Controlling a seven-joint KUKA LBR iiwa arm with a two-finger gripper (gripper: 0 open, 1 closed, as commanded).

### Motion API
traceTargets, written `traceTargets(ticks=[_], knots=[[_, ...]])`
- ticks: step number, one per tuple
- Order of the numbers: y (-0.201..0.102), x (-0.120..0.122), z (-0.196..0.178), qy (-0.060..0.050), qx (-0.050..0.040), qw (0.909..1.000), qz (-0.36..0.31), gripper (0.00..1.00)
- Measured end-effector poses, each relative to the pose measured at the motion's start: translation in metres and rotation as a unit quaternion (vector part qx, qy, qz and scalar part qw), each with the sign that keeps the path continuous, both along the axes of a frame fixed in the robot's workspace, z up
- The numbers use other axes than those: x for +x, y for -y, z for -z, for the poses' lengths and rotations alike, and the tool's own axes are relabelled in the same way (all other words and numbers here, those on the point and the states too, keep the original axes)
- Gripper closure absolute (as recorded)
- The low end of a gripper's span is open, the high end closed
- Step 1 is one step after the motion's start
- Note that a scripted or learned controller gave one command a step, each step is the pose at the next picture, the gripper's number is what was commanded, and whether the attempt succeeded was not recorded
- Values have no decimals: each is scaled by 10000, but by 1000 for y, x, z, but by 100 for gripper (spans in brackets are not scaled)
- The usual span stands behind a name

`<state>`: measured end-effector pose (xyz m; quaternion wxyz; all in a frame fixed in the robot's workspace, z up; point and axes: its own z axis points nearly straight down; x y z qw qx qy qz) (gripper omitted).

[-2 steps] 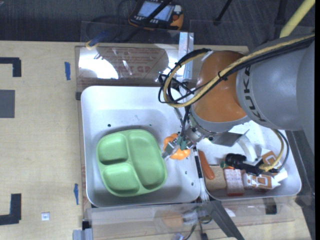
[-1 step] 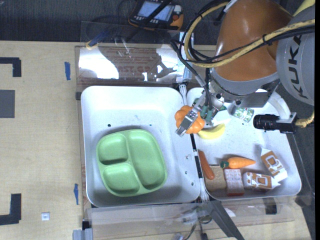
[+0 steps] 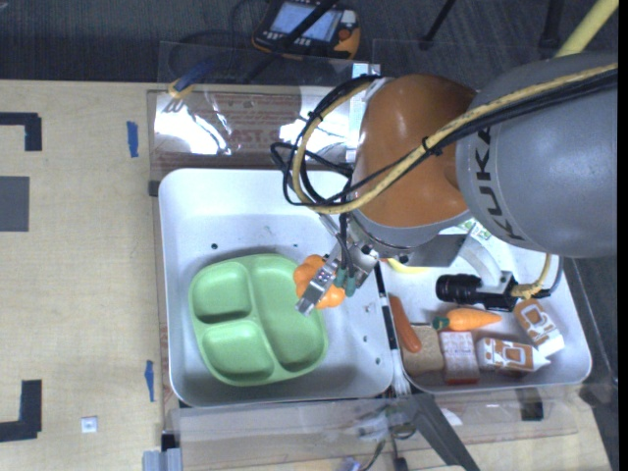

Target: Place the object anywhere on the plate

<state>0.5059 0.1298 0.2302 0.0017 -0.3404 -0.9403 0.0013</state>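
The plate (image 3: 257,328) was light green, both bins (image 3: 196,224) plain white. The arm (image 3: 549,155) was grey with an orange band (image 3: 412,150), and a carrot (image 3: 471,319) was orange.

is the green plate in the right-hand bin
No, the green plate lies in the left bin, while the right bin holds the toy carrot and small cartons.
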Motion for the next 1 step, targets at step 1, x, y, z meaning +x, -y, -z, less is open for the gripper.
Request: traceTargets(ticks=[1], knots=[[0,0,0,2,0,10000,2,0]])
